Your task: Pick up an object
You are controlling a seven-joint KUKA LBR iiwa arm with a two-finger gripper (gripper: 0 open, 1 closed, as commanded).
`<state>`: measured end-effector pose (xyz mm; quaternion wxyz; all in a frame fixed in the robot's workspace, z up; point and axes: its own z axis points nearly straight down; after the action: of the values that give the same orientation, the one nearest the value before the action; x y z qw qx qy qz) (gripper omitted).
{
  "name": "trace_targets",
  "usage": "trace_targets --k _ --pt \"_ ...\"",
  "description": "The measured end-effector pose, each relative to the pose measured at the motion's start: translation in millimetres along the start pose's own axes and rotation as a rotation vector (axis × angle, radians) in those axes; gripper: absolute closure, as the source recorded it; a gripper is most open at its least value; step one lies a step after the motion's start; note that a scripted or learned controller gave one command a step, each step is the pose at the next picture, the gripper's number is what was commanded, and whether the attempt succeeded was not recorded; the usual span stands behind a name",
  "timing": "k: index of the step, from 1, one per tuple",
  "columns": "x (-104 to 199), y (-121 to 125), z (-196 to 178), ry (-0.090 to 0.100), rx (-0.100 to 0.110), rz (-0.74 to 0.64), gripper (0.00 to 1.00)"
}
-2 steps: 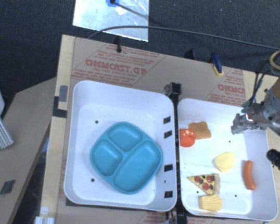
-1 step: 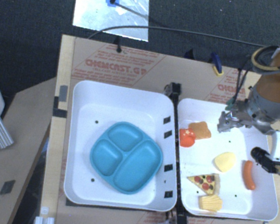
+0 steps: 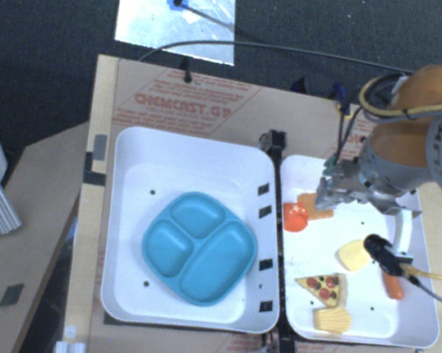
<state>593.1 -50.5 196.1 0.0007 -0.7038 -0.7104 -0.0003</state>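
Your jaws hang low over the far-left part of the right-hand shallow white bin point(image 3: 386, 318), on the side nearer the far edge of the table point(image 3: 45, 185). The wrist hides them, so you cannot tell how far they are open or whether anything sits between them.

Directly beneath them lies a flat tan-orange piece point(image 3: 317, 205), half covered by the wrist, and it looks the likeliest pick. It lies flush on the bin floor, so the jaws may close above it and come up with nothing, or scrape the floor if they go too deep. A round orange-red toy tomato point(image 3: 295, 217) sits just beside it, toward the wall that divides the bins. A jaw coming down off line could nudge it away or catch it in place of the flat piece. That wall is near enough that a jaw might strike it.

The pale yellow wedge point(image 3: 353, 255), the red-orange sausage-shaped piece point(image 3: 393, 287), the toy pizza slice point(image 3: 324, 288) and the yellow crinkled piece point(image 3: 332, 320) lie toward the table's near edge, apart from the jaws, and look safe. The blue divided plastic plate point(image 3: 199, 247) in the left-hand white bin point(image 3: 147, 168) is well clear.
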Motion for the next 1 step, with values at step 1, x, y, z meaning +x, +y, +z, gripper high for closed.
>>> trace_targets --k 1 --pt "56.8 -1.0 -16.3 0.001 -0.003 -0.002 1.00"
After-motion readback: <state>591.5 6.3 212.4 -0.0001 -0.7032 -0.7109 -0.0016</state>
